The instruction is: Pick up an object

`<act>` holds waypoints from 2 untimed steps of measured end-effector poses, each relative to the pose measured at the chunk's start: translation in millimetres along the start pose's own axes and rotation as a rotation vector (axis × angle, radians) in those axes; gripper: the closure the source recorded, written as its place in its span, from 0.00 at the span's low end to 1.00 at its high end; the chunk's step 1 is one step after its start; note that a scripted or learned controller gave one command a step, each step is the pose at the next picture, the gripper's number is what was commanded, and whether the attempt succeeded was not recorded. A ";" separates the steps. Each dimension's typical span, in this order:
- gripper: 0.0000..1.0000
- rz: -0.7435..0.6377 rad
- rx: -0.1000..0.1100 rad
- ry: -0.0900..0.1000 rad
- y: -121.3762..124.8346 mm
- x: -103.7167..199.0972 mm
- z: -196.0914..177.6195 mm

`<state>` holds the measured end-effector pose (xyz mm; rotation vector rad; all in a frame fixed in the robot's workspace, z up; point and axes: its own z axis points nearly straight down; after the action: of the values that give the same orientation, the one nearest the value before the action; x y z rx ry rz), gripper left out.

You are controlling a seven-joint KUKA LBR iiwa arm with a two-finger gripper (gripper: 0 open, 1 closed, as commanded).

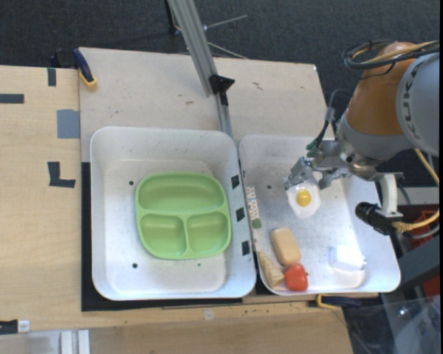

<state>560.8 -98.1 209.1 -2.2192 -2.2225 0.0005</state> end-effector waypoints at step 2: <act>1.00 -0.006 0.000 0.002 -10.2 109.0 -14.9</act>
<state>550.5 10.9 224.1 -2.2113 -2.2287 -0.0018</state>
